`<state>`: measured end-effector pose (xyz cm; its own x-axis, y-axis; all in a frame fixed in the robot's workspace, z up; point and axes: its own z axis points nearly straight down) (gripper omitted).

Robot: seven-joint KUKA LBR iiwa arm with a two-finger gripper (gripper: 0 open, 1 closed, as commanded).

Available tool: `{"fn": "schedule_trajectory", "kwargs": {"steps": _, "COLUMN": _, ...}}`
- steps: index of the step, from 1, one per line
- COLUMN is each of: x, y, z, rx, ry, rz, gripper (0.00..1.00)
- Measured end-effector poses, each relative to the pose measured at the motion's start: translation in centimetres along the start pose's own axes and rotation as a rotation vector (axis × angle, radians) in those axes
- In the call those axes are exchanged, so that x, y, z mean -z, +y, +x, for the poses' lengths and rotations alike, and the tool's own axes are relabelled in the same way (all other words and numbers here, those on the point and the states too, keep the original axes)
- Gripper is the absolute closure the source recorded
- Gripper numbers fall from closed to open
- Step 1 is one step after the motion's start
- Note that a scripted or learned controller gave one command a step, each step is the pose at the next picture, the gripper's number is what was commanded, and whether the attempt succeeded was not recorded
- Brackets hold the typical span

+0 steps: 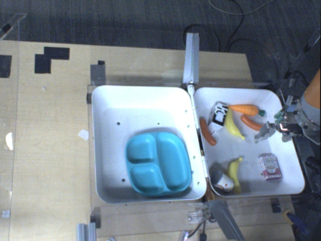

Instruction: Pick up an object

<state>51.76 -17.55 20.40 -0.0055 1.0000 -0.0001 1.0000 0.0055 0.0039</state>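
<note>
The right bin (pixel 288 182) holds several objects. An orange carrot (pixel 244 109) lies at the back, with a smaller carrot (pixel 251 122) just in front of it. A yellow banana (pixel 233 126) lies next to a black-and-white carton (pixel 218 115), and a red sausage (pixel 207 131) lies along the left wall. Near the front are a second banana (pixel 234 172), a grey cup (pixel 222 181) and a pink box (pixel 269 165). My gripper (pixel 273 133) hovers at the bin's right side, just right of the small carrot and above the pink box. It is open with nothing between its fingers.
The left bin (pixel 115 109) contains a blue divided plate (pixel 158 162) towards its front. A metal post (pixel 191 59) stands behind the divider between the bins. The arm's orange band (pixel 313 92) is at the right edge.
</note>
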Motion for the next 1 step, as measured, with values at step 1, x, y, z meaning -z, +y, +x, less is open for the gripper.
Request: {"fn": "schedule_trajectory", "kwargs": {"steps": 1, "x": 1.14, "y": 0.22, "z": 0.08, "rx": 0.004, "ry": -0.001, "rz": -0.006, "gripper": 1.00}}
